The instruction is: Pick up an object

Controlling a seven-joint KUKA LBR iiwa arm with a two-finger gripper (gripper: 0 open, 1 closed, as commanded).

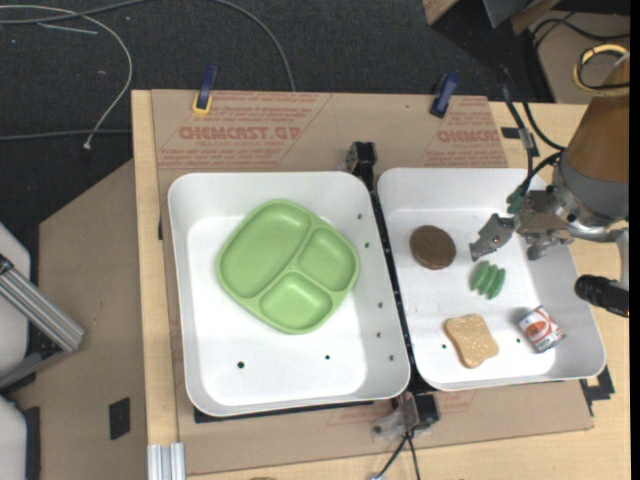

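**Pincer hangs over the right bin, nothing in its grasp**

The pincer [503, 236] sits above the upper part of the right bin [570, 363], at the end of the grey arm [598, 173] with its orange band, which reaches in from the right. Its two fingers stand apart, angled down and to the left, with nothing between them. Just below the finger tips lies a small green item [488, 280], close to the pincer but not gripped. To the left of the pincer rests a round brown disc [433, 247] on the bin floor. Lower down, near the front edge, lies a tan toast-shaped piece [471, 339], and to its right a small red and white can [539, 329] on its side. All four objects lie apart from one another. The left bin [200, 368], beside the right one, holds a green divided plate [288, 265] with three compartments, turned at a slant. Both bins rest on a cardboard sheet [250, 128] held by blue clamps [206, 86] at the far edge.
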